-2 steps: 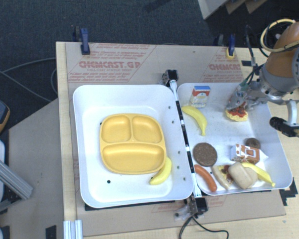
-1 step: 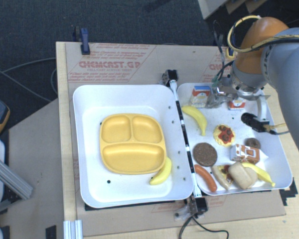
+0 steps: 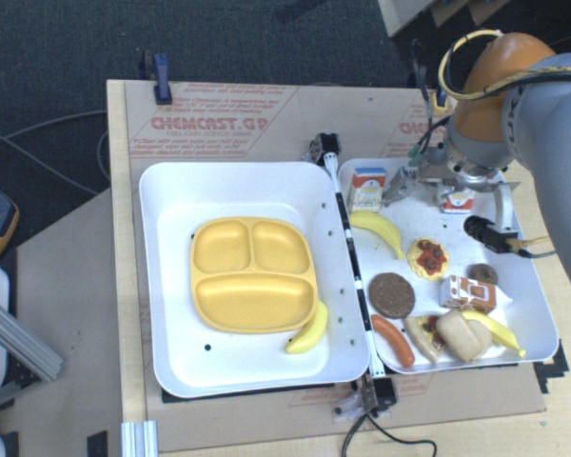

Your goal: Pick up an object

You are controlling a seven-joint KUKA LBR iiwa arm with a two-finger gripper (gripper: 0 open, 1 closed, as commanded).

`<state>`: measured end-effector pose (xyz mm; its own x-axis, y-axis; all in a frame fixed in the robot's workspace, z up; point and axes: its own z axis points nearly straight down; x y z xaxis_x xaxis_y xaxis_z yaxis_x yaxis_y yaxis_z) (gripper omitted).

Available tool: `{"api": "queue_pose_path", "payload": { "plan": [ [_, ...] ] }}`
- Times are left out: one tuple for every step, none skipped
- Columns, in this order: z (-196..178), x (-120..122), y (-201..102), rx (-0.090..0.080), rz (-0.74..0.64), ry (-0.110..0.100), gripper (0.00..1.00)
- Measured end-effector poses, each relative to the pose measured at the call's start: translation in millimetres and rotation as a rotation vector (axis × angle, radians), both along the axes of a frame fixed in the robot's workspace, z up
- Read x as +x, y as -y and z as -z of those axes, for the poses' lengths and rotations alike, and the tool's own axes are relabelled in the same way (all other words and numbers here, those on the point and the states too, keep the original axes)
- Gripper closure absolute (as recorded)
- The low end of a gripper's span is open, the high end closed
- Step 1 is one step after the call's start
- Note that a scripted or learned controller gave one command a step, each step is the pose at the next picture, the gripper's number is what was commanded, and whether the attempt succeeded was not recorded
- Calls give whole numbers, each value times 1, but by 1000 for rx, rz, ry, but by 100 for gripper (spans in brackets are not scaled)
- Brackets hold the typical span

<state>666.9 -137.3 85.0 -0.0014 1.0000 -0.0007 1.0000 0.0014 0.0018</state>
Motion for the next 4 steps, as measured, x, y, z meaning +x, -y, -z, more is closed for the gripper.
{"api": "queue_pose_path", "payload": {
  "plan": [
    [0,-93,67,2,9,-8,0],
    [-202,-59,-2,-2,-7,20,0],
    [-54,-116,-45,6,0,-18,0],
    [-1,-129,-43,0,2,6,0]
  ]
}}
